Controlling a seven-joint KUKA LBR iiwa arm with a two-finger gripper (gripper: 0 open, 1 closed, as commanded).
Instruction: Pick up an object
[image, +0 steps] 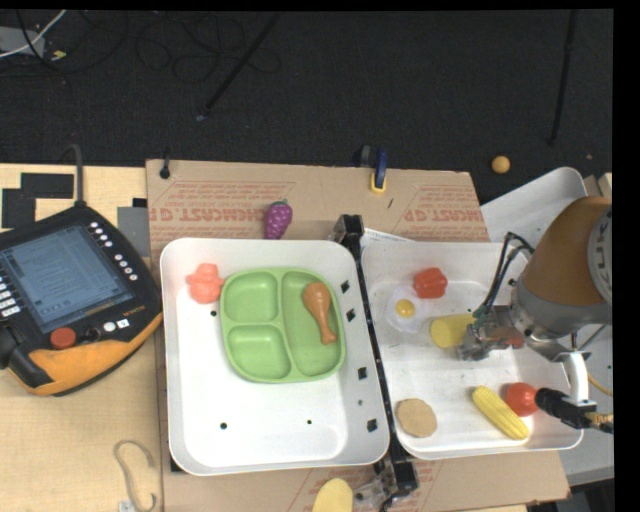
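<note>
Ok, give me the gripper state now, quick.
Gripper: low in the right bin, right beside the yellow toy; open or shut cannot be told, and no grasp is visible.

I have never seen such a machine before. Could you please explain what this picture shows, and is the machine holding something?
One camera looks down at a slant on a bench with two white bins. The robot arm reaches in from the right; its claw is low in the right bin, beside a yellow toy. I cannot tell whether it grips anything. That bin also holds toy corn, a cookie and a red pepper. The left bin holds a green plate with a drumstick.
</note>
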